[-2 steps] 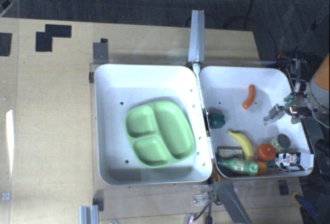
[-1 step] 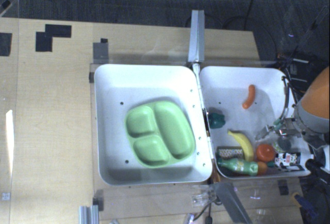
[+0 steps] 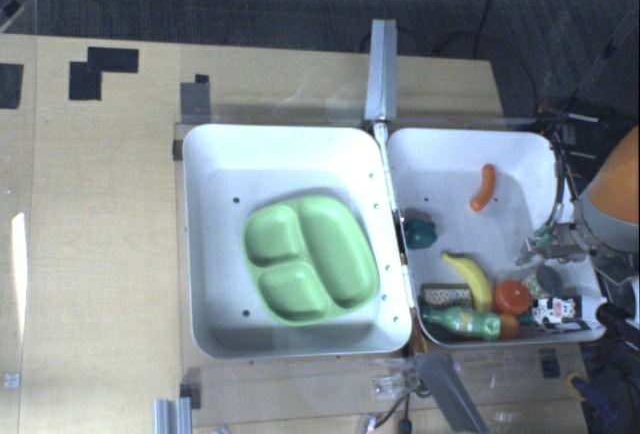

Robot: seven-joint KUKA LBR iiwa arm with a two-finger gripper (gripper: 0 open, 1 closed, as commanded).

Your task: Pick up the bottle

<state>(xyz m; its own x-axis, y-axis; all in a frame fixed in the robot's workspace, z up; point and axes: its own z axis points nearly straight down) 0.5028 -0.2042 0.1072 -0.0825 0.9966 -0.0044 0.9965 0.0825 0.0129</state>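
the robot's small metal hand hangs low at the 3 o'clock edge of the right shallow white plastic bin, just inside the wall, below the grey arm with its orange band. how far the hand is open cannot be told; nothing is seen held in it. it seems placed there because the arm reaches in from that side and the clutter lies close by.

toward 7 o'clock from the hand sit a round red tomato-like toy and a curved yellow plastic banana. further the same way lies the green and yellow plastic bottle, on its side along the bin's 6 o'clock wall, its length running 9 to 3 o'clock. it looks slim, glossy green with a yellowish band, touching or nearly touching the banana and a dark speckled block. that crowding probably leaves little room for a grasp.

at 11 o'clock from the hand rests a small orange sausage-shaped toy; a dark teal lump lies at 9 o'clock. the left white bin on the pale wooden surface holds a light green divided tray.
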